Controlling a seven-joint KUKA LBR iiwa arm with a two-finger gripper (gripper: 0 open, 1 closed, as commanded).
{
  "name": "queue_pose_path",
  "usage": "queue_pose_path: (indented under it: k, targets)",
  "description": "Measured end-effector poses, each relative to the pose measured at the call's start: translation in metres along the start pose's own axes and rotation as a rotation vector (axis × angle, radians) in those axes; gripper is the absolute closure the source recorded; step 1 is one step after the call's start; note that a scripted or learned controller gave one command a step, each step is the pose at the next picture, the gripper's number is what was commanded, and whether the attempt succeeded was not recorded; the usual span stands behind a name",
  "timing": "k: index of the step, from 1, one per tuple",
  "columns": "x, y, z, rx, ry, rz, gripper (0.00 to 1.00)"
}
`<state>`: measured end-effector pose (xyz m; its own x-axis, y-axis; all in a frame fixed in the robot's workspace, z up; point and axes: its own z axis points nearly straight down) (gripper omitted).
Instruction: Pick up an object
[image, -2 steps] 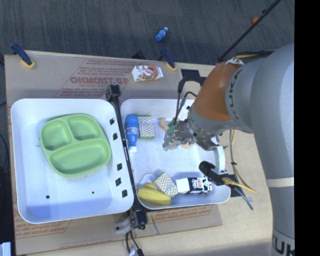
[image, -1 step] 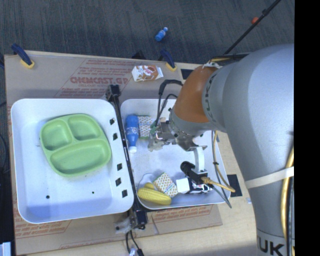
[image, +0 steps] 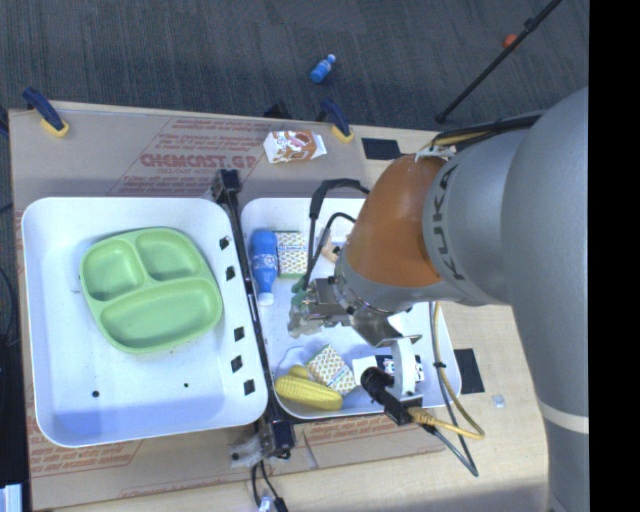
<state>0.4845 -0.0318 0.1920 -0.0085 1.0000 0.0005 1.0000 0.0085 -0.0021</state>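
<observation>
The grey arm (image: 500, 210) fills the right side, its orange band (image: 395, 235) bulging over the right bin (image: 285, 212). The left bin (image: 60, 330) carries a green divided plate (image: 150, 288). Under the wrist, the gripper (image: 318, 310) hangs low in the right bin's middle; from here I cannot tell how its jaws stand, nor whether anything sits between them.

The pickable things crowd that bin: a blue bottle (image: 263, 262) against its left wall, a patterned packet (image: 291, 252) just beside it, a yellow corn cob (image: 308, 392) at the near edge touching a checkered packet (image: 332, 368).

My worry is the clutter. Coming down between close neighbours, the fingers could nudge something aside or pinch an edge that slips.
</observation>
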Motion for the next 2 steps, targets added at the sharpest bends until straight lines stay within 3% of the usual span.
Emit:
queue_pose_path:
  k: [1,2]
  targets:
    - [-0.001,0.000,0.000,0.001,0.000,0.002,0.00]
    - [-0.073,-0.008,-0.144,-0.005,-0.003,0.003,0.00]
